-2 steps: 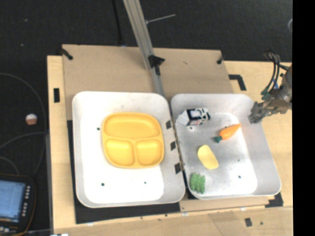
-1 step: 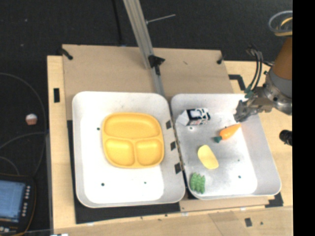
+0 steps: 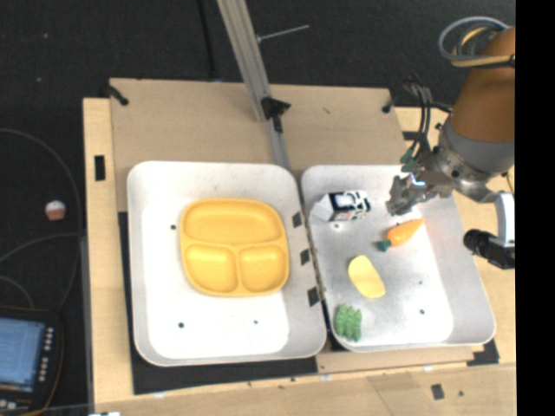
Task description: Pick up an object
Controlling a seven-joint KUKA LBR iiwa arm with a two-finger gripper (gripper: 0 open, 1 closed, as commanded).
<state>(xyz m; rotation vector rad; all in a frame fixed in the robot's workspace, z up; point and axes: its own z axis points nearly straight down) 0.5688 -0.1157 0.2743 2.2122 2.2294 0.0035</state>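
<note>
Two white bins [image 3: 156, 258] on bench [image 3: 217, 124]

A pale wooden bench [image 3: 217, 128] fills most of the view, its bare top showing as a tan band toward twelve o'clock and as strips along the edges. Around it lies a dark, speckled floor [image 3: 104, 24]. A grey metal post [image 3: 247, 55] slants down from twelve o'clock to the bench's middle. At nine o'clock thin black cables [image 3: 52, 189] loop over the floor beside a small round pinkish object [image 3: 55, 209]. At eight o'clock sits a handheld screen [image 3: 26, 354] glowing blue.
</note>
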